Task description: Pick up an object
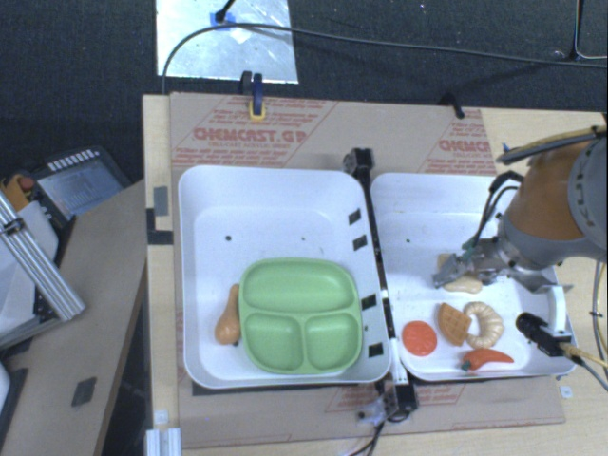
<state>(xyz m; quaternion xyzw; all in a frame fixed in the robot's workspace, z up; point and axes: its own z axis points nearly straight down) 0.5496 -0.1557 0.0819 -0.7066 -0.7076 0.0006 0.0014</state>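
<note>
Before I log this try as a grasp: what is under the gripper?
A pale, flat object lies under the gripper on the right bin floor. The gripper covers its upper part, so contact cannot be seen.

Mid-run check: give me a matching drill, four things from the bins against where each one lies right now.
Things:
1 green tray
2 brown butternut-shaped toy
3 red round piece
4 gripper

Places:
A right bin, front left part
B left bin, beside the tray's left edge
C right bin, over a pale piece
D left bin, front middle

Pairs: 1-D, 2-B, 3-A, 4-C
</note>
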